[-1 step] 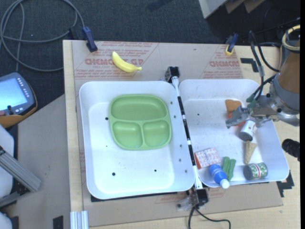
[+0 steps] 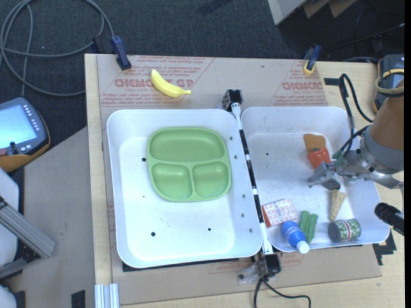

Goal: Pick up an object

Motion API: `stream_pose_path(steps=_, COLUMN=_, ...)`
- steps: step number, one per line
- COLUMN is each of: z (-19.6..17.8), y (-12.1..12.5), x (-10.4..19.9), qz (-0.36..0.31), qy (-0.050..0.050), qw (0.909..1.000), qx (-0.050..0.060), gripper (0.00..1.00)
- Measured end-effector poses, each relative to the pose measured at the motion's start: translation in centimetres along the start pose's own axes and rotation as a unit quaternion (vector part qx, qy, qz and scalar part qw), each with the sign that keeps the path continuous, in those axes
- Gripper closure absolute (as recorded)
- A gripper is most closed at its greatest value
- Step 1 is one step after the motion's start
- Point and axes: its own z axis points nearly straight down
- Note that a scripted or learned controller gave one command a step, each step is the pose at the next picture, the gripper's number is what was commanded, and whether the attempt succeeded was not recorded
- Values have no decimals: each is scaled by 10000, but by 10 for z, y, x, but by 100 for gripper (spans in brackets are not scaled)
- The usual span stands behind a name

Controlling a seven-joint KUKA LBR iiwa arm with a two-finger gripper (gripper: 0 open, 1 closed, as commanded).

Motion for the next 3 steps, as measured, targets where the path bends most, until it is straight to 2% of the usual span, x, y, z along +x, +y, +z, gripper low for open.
stream_pose_path(steps=1, z=64, y=60, x=-46, qz=-24, qy=40, qw=10000, qx=-5, gripper=0)
stream_pose_path(steps=2, z=63, y=124, x=50, qz=-12, qy=3, qw=10000, qx=-22, gripper=0)
stream_pose_path(steps=3, z=53, y=125, x=49, qz=-11, qy=-7, qw=10000, qx=-33, gripper=100)
